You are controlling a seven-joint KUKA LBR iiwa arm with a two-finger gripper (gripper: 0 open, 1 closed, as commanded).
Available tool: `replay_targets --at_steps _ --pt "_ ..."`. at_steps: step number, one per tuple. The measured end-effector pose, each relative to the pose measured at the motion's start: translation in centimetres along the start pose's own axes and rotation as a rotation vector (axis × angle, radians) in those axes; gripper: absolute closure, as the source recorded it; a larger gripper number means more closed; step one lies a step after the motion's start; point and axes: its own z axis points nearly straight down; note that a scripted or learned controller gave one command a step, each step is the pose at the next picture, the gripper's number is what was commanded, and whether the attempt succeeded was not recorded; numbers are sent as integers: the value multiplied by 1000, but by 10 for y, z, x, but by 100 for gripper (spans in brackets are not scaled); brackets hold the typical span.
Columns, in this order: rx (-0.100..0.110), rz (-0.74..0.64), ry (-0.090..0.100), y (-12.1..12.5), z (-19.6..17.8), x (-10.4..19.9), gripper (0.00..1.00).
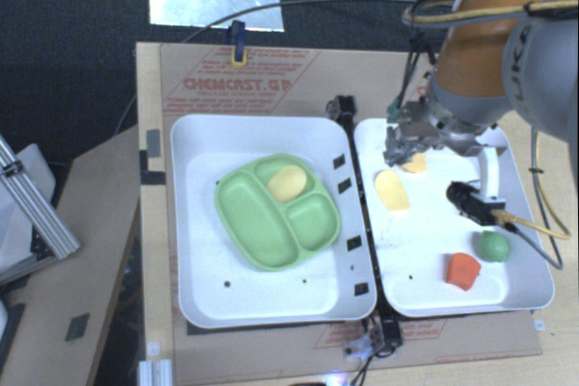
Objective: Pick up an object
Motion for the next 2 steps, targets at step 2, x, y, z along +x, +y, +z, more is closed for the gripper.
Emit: replay_targets --at_steps 2 --pt "-2 0 1 31 1 105 100"
